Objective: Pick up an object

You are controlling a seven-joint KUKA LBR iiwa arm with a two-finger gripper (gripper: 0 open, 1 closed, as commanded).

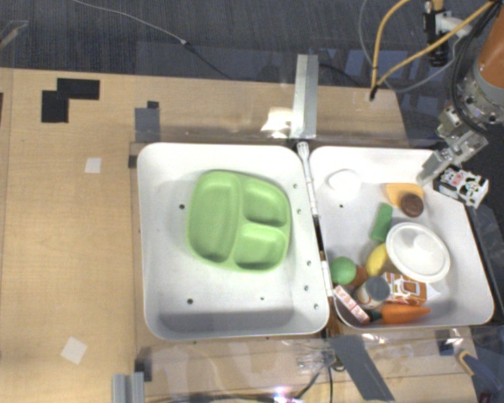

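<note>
We see the arm [496, 61] entering at the upper right, wrist angled down-left, gripper [441, 168] over the right bin's [479, 259] upper right rim; we cannot tell how its tool is set. Left bin [160, 250]: smooth green divided tray [238, 219]. Right bin: white bowl [417, 252], green cylinder [381, 222], yellow piece [376, 260], green ball [343, 270], orange carrot shape [405, 313] clustered lower centre; no legible writing

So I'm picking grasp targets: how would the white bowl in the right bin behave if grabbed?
The white bowl looks rigid and glossy, so probably slippery. It sits on neighbouring items, so a push may tip it. Likely light, being shallow.
</note>
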